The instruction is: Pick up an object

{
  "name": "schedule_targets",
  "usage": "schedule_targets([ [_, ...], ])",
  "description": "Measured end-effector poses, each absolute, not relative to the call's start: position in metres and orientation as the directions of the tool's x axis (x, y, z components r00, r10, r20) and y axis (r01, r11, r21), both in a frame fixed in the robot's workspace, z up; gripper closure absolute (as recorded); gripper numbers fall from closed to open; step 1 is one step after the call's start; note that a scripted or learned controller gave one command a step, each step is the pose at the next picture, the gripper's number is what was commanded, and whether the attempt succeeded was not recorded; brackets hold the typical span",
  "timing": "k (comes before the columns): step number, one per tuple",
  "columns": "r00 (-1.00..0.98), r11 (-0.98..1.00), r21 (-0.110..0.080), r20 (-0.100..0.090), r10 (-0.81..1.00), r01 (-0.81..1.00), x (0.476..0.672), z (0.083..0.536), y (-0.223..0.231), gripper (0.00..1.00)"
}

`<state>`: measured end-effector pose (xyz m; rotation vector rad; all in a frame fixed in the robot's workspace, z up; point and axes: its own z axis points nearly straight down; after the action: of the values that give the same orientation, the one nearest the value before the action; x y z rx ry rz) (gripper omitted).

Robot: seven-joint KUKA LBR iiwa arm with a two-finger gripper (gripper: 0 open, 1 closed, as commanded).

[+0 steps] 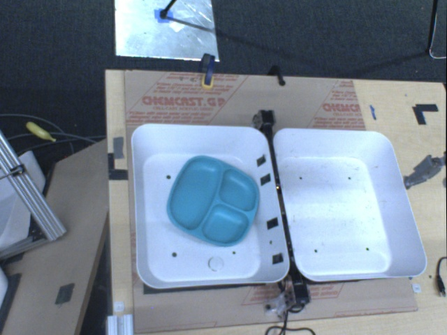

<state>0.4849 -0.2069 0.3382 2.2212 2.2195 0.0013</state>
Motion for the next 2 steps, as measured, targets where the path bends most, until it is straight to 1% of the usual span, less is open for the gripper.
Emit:
schedule_targets([
  [1, -0.014, 0.014, -0.003, 0.004, 1.0, 1.0, 0.493, 0.272, -0.088, 0.0],
  [2, -0.014, 0.014, 0.003, 0.002, 1.0, 1.0, 0.523, 0.265, 0.006, 0.0],
])
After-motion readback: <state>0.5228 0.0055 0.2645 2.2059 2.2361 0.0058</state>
